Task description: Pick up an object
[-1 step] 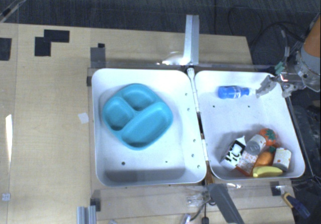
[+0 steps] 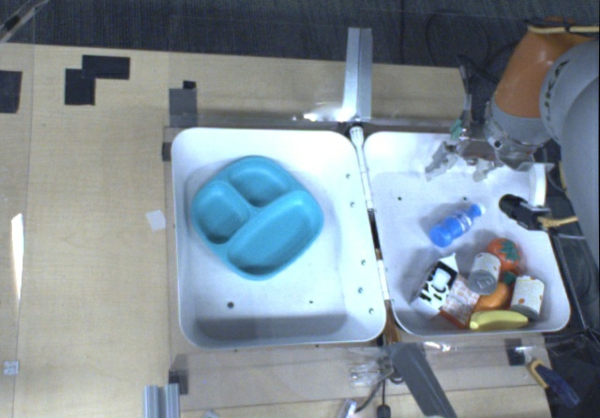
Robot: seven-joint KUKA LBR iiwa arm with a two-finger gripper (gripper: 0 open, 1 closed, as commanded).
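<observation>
My gripper (image 2: 461, 163) hangs over the far part of the right bin (image 2: 403, 184), its two fingers spread open with nothing between them. Nearer the camera in that bin, apart from the gripper, a small blue bottle (image 2: 455, 225) lies on its side. At the near right corner a pile holds a black-and-white box (image 2: 434, 286), a silver can (image 2: 485, 271), an orange toy (image 2: 507, 253), a white cylinder (image 2: 529, 295), a red packet (image 2: 458, 306) and a yellow banana (image 2: 499, 320).
A blue divided plate (image 2: 255, 215) lies in the left bin (image 2: 272, 327). A metal post (image 2: 358, 79) stands at the far end of the wall between the bins. The arm's orange band (image 2: 527, 69) rises at the right.
</observation>
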